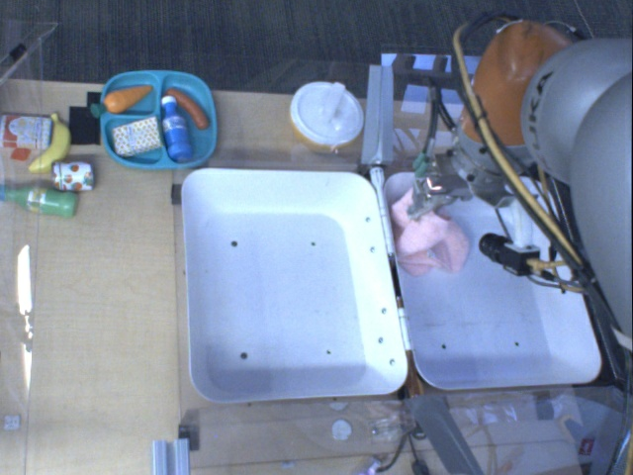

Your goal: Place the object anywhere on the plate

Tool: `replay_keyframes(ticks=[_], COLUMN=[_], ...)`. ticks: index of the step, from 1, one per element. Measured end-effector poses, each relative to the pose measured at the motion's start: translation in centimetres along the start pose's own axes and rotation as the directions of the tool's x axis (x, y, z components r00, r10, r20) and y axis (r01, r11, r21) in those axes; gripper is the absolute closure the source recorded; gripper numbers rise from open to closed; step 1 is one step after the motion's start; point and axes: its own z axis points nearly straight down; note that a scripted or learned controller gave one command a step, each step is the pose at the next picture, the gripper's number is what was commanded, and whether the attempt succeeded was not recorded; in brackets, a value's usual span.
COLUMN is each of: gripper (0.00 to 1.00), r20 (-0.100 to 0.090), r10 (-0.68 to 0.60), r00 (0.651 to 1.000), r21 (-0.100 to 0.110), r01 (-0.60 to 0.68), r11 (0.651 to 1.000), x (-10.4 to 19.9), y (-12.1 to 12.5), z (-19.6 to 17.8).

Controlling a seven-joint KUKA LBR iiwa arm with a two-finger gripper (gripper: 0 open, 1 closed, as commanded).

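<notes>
Hovering gripper point(427, 191) over pink cloth point(430, 242), right bin point(514, 354); finger state unclear.

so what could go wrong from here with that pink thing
1. The gripper sits at the top edge of the soft pink object, so a grasp may catch only a fold and slip.
2. The object lies against the right bin wall beside the left bin, so the fingers could hit that wall.
3. The blue plate already holds toy food and lies far across, so a drop could miss.
</notes>
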Motion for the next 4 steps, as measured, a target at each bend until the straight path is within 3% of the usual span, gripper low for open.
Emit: replay_keyframes(ticks=[1,2,3,4], gripper=[1.0,1.0,1.0,1.0], r20=[0.0,0.0,0.0,0.003], r10=[-0.009,-0.402,-0.729,-0.938], r00=[1.0,0.916,0.685,0.347], r21=[-0.002,-0.001,-0.002,-0.003], r01=[0.009,0.402,0.729,0.938], r11=[1.0,0.916,0.685,0.347], x=[0.1,6.1,11.1,15.9], y=[0.2,-0.6,-0.4,-1.2], z=[-4.1,-4.4,-4.5,-3.4])
